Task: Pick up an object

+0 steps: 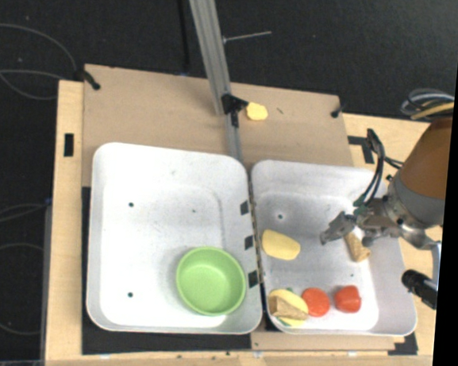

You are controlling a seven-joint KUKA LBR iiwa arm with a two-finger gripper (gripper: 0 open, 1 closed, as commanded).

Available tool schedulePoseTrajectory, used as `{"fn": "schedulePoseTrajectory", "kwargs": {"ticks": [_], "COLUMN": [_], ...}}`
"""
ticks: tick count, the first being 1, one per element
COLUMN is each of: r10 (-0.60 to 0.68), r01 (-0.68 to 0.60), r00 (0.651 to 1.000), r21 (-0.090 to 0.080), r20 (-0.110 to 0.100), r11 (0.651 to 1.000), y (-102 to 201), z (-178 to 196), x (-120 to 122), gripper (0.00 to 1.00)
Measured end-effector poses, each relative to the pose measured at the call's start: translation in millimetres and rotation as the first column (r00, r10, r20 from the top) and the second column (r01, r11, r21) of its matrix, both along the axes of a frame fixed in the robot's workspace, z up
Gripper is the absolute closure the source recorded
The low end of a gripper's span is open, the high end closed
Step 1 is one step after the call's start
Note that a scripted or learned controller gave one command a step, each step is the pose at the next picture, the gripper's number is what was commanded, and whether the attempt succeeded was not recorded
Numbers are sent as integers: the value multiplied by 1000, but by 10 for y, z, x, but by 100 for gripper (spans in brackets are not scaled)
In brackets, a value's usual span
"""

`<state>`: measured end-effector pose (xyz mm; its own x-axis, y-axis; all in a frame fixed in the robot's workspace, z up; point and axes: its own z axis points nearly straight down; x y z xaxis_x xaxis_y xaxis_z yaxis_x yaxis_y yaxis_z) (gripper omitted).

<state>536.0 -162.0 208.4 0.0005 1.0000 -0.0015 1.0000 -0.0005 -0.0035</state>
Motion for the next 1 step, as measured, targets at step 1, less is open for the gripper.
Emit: {"fn": "schedulePoseTrajectory", "kwargs": {"ticks": [1], "r10": [-1], "r01": [1], "r00": [1000], "r21": [0], "r20": [0], "r11": [1000], "y": [-19], "z": [-434], "x": [-52], "gripper": [0]}}
